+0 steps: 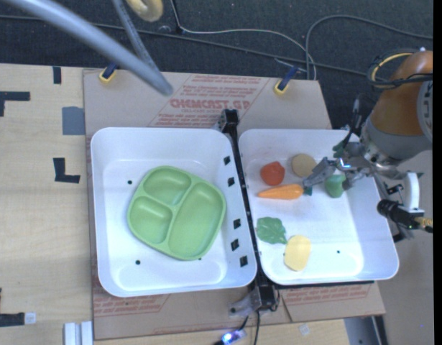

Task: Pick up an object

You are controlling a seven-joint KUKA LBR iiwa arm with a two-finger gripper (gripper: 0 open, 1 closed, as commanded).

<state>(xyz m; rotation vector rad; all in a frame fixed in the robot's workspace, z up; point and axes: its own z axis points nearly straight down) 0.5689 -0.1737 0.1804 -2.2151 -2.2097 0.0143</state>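
two shallow white bins sit side by side on a bench. the right bin [364,261] holds toy food. near its middle lies an orange carrot [281,192]. the gripper [312,183] reaches in from the right, its tip just beside the carrot's right end; whether it is open or closed cannot be told. a red tomato [272,172] sits just behind the carrot, a tan potato [302,164] behind and right, a green cylinder [335,185] right, a green leafy piece [271,230] and a yellow piece [297,252] in front. well left, the left bin [109,149] holds a green divided plate [177,212].

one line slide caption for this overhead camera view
Gripper low in the right bin by the carrot; green divided plate in the left bin.
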